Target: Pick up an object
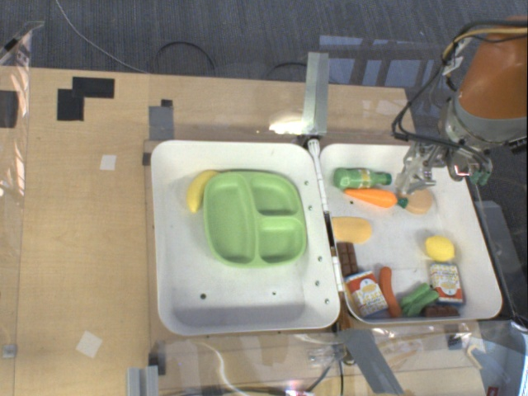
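My gripper hangs low over the upper part of the right bin, under the arm's orange band. Its tip is just above the leafy end of an orange carrot and beside a round beige piece. Nothing shows between its tips. A green bottle lies just left of it. Further down the bin are a tan potato-like piece, a yellow lemon, a brown chocolate bar, a small can, a red sausage, a green vegetable and a small carton.
The left bin holds a green divided plate with a yellow banana against its upper left edge. A metal divider separates the bins. Black cables loop beside the arm at upper right.
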You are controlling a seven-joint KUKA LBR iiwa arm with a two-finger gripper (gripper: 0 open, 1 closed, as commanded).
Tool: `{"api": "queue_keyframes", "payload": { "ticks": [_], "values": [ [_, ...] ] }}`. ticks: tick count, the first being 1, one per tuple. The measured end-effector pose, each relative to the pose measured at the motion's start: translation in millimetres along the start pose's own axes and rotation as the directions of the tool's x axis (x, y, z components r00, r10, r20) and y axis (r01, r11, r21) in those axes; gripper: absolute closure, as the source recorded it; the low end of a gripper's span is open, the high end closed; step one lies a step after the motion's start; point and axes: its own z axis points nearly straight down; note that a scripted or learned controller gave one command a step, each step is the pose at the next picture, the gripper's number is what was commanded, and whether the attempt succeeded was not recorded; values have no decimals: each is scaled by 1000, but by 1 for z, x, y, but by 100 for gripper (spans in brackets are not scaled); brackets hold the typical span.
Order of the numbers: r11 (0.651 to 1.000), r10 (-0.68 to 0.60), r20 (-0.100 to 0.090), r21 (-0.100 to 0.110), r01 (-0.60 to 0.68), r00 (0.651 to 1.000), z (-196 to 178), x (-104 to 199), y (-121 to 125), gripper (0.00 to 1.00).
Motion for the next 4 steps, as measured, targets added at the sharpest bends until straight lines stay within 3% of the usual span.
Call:
{"api": "queue_keyframes", "payload": {
  "ticks": [1, 2, 3, 4],
  "values": [
    [833, -553, 1, -1, 553, 833, 61, 29, -13, 100],
    [680, -733, 2, 4, 733, 680, 63, 41, -57, 100],
    [680, -734, 3, 3, 734, 680, 63, 41, -56, 0],
    [658, -753, 5, 5, 753, 658, 111, -21, -7, 0]
  ]
}}
